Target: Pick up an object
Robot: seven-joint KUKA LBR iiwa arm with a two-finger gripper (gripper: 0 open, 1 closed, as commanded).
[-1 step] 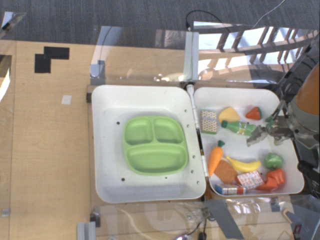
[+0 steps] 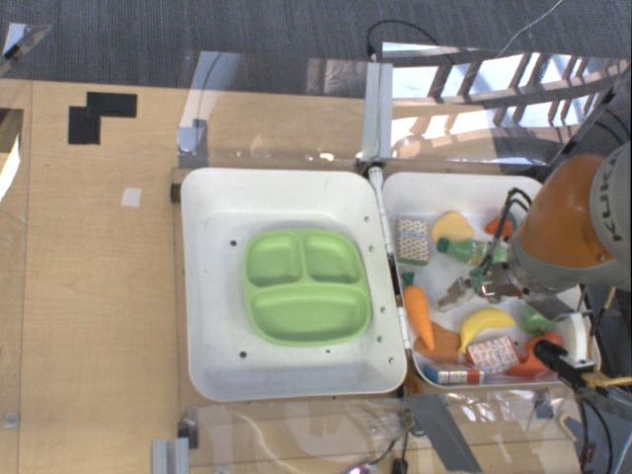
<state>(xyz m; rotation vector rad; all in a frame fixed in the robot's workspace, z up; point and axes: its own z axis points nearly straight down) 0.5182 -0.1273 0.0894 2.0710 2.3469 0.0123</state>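
Pale wooden tabletop [image 2: 89,294] carries two shallow white plastic bins set edge to edge, a layout that seems meant to keep a supply side and a receiving side within one reach of the arm. In the left white bin [image 2: 212,265] lies a lime-green plastic tray with three compartments [image 2: 306,286], flat and near the middle, with nothing in it. All the loose pieces are crowded into the right white bin [image 2: 474,188]: a long orange toy carrot [image 2: 419,316] by the left wall, a small pale printed box [image 2: 413,240] above it, a yellow rounded toy fruit [image 2: 453,227], a green bottle lying on its side [image 2: 462,250], a yellow toy banana [image 2: 484,324] and a small red-and-white printed carton [image 2: 494,354] toward the near edge. Any of these could serve as the object to pick up. The grey arm with its orange band reaches in from the right, and its gripper [image 2: 472,289] is low among the clutter, between the green bottle and the banana, probably placed there for a try at one of them. Whether its fingers are parted or closed I cannot tell; nothing is visibly between them. The crowding may foul a clean grasp.
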